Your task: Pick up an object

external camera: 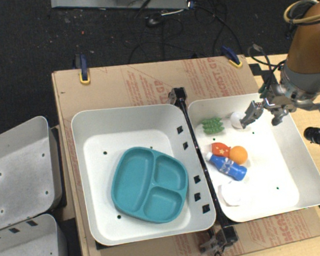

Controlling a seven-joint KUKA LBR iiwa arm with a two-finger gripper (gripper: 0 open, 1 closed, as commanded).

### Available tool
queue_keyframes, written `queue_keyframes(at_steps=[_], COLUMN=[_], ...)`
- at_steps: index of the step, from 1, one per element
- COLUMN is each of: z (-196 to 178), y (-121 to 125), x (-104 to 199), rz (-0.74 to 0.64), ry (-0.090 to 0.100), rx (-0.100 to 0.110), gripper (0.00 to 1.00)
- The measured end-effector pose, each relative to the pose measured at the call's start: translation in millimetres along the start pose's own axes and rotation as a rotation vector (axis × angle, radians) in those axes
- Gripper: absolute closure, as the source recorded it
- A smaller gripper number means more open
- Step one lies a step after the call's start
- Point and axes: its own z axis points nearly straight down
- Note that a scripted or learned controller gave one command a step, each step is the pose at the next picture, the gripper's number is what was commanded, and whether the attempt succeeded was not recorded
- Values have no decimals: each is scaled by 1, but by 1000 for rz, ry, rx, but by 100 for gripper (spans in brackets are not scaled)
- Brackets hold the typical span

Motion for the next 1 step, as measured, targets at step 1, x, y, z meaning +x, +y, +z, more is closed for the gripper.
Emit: queue_keyframes(at_steps=[1], z=[-8], y=[3], x=[0], rz=[-3], ry=[-2], rx=[-13], gripper=[0])
